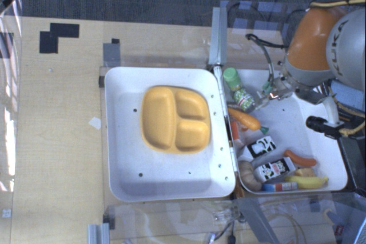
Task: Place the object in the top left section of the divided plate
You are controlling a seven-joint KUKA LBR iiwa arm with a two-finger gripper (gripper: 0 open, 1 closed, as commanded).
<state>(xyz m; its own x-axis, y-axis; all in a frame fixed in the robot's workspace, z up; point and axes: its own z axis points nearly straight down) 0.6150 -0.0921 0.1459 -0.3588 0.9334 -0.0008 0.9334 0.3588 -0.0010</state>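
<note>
A yellow divided plate (174, 119) lies in the left bin (126, 168), with one long section on its left and two smaller ones on its right; all its sections are bare. My gripper (267, 92) hangs over the back of the right bin (326, 146), just right of a green bottle (238, 89) and above an orange carrot (244, 118). The wrist with its orange band (310, 38) covers much of the gripper. I see nothing held in it.
The right bin also holds two black-and-white cartons (262, 147) (274, 169), a red sausage (299, 158), a yellow banana (307, 182), a marker (279, 186) and a brownish lump (247, 171). A metal divider (217, 37) stands between the bins at the back.
</note>
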